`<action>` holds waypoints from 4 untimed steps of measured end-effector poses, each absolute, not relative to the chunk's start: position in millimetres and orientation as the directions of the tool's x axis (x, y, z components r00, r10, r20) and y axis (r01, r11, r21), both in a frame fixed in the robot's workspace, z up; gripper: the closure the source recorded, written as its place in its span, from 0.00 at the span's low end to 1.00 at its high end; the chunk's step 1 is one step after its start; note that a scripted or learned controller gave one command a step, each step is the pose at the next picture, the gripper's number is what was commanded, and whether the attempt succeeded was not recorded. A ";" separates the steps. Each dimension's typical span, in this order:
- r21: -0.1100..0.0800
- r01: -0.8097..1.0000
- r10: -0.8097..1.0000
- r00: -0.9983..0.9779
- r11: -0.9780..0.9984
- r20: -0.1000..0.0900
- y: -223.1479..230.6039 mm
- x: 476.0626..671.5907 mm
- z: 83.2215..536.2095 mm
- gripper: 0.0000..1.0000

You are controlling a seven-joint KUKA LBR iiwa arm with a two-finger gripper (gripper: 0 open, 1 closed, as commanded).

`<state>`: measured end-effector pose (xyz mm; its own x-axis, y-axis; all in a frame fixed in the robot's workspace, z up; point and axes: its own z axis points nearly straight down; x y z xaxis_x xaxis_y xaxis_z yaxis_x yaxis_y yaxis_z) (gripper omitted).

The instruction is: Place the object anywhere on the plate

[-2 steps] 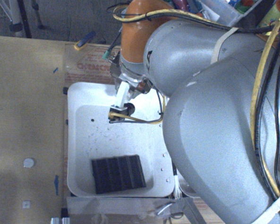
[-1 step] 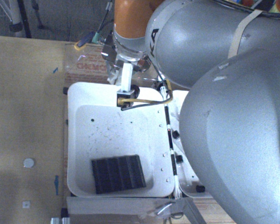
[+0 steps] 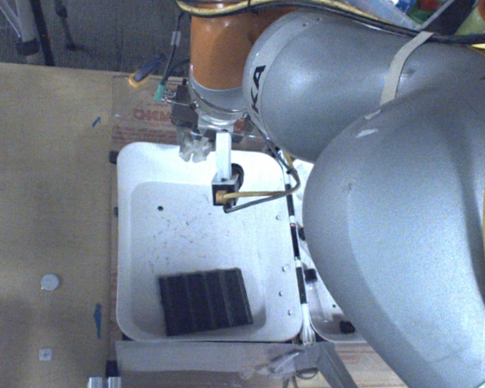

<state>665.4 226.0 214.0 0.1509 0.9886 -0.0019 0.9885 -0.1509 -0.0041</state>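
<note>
A black ribbed rectangular slab (image 3: pixel 205 301) lies flat in the left bin (image 3: pixel 134 223), near its front wall and slightly turned. My gripper (image 3: pixel 194 150) hangs over the far edge of that bin, well behind the slab and apart from it. I see nothing held under the gripper. The grey arm with its orange band covers most of the right half of the view.
A strip of the right bin (image 3: pixel 327 316) shows under the arm, with a small dark thing (image 3: pixel 347 327) in it. The left bin's floor bears faint dark specks. A small grey disc (image 3: pixel 49 282) lies on the bench to the left.
</note>
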 end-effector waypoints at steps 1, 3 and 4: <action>0.003 0.996 0.996 0.092 -0.092 0.001 224.8 660.9 396.1 1.00; 0.001 0.603 0.603 0.798 -0.798 0.006 223.2 665.7 435.4 1.00; -0.001 0.197 0.197 0.980 -0.980 0.002 223.0 634.7 364.6 1.00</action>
<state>634.7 223.0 364.6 0.9805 0.1967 0.0021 0.1967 -0.9805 -0.0008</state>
